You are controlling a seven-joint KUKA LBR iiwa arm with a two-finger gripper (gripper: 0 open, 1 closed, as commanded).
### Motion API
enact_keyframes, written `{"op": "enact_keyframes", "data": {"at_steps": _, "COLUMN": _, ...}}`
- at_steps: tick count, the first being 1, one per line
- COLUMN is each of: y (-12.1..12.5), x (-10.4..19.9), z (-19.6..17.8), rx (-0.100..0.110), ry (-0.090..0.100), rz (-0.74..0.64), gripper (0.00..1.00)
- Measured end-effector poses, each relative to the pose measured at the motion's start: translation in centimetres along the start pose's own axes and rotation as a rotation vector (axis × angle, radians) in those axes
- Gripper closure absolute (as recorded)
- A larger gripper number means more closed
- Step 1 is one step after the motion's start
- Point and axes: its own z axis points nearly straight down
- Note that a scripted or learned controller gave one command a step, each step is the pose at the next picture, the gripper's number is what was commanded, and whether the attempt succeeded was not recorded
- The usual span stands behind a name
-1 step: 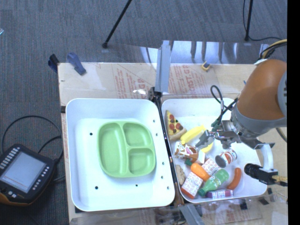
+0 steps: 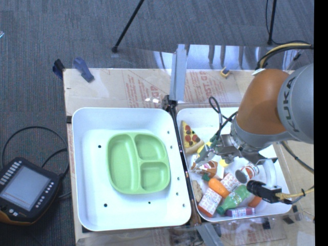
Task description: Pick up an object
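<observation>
The right bin (image 2: 205,116) holds a heap of toy food. A pizza slice (image 2: 190,136) lies at its left wall. An orange carrot (image 2: 219,187), a green bottle (image 2: 234,199), a red and white carton (image 2: 209,203) and a small can (image 2: 249,172) lie toward the front. My gripper (image 2: 210,155) hangs low over the middle of this heap, just right of the pizza slice and above a small red and brown item (image 2: 206,167). The arm's orange band (image 2: 261,104) hides the bin's back right part.
The left bin (image 2: 92,137) bears a green divided plate (image 2: 138,162). A metal post (image 2: 178,76) stands behind the seam between the bins. A teach pendant (image 2: 23,188) lies on the floor at the left. Cables run along the right bin's front right corner (image 2: 279,193).
</observation>
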Motion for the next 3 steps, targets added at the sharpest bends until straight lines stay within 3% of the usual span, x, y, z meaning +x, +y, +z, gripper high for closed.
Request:
{"op": "enact_keyframes", "data": {"at_steps": 1, "y": -4.6, "x": -4.6, "z": 9.3, "rx": -0.017, "ry": -0.003, "rz": -0.021, "gripper": 0.00}}
{"op": "enact_keyframes", "data": {"at_steps": 2, "y": -4.4, "x": -4.7, "z": 8.5, "rx": -0.017, "ry": -0.002, "rz": -0.016, "gripper": 1.00}}
{"op": "enact_keyframes", "data": {"at_steps": 3, "y": -4.1, "x": -7.8, "z": 4.8, "rx": -0.002, "ry": 0.002, "rz": -0.085, "gripper": 1.00}}
